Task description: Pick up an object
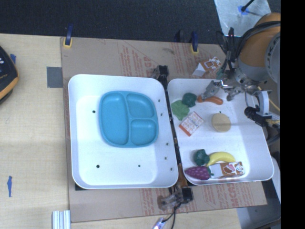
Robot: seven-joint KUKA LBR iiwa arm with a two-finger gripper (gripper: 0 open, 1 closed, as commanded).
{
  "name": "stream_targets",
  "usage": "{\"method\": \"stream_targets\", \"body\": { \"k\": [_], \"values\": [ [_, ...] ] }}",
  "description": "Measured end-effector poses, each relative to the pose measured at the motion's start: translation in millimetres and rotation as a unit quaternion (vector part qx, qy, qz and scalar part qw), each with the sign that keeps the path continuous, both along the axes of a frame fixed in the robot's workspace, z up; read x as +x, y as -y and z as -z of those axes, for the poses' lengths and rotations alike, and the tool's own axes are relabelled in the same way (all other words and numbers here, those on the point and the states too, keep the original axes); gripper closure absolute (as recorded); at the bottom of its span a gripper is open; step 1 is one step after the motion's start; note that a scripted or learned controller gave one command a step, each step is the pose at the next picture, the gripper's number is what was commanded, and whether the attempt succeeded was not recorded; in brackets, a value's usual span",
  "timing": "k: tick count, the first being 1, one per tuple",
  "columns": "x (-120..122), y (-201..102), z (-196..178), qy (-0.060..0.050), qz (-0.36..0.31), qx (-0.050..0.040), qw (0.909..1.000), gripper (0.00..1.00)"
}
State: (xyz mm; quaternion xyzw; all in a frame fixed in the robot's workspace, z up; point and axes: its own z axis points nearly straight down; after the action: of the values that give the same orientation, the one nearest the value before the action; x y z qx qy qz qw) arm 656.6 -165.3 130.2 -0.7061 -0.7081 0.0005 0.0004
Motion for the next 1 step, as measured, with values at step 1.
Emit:
{"method": "stream_targets", "body": {
  "k": [1],
  "values": [
    [-1.1, -17.6, 38.5, -0.001, -0.001, 0.0, 1.0, 0.0]
  ]
}}
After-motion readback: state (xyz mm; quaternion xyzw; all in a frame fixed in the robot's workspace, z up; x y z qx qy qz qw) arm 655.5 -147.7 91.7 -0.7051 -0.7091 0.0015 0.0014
